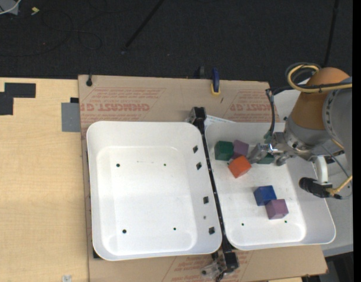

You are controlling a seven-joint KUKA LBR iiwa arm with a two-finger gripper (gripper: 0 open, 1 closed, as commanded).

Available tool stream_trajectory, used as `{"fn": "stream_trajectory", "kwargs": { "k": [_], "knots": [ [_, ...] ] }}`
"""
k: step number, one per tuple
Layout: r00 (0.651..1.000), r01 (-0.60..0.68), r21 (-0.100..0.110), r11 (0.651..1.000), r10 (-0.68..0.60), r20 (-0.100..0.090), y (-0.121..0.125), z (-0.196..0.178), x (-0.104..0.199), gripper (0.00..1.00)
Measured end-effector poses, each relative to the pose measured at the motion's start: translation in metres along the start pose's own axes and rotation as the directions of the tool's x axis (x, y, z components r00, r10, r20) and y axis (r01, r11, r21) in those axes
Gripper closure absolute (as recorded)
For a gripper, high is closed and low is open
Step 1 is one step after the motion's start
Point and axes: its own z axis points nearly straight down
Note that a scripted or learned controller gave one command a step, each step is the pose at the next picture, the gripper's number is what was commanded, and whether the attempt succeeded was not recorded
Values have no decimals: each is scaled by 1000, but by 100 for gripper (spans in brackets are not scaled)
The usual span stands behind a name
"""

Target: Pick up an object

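The right bin (319,231) holds several small blocks. A green block (223,150) and a purple block (241,147) sit side by side near its far left corner. Just in front of them lies an orange block (240,167). A blue block (264,194) and a second purple block (277,208) lie nearer the bin's middle. My gripper (265,152) hangs low over the far part of this bin, just right of the first purple block and the orange block. The metal wrist hides what lies beneath it.
The left bin (104,157) stands beside the right one, split from it by a black clamp rail (206,175). Cardboard (139,101) lies under both bins. The grey arm with its orange band (316,107) fills the right bin's far right corner.
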Motion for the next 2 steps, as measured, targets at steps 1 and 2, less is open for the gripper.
{"fn": "stream_trajectory", "kwargs": {
  "k": [1, 2],
  "knots": [
    [1000, 0, -1, 1000, 0, 0, 1, -11, -1, 100],
    [1000, 9, -18, 1000, -9, 1, 6, -155, 62, 100]
  ]
}}
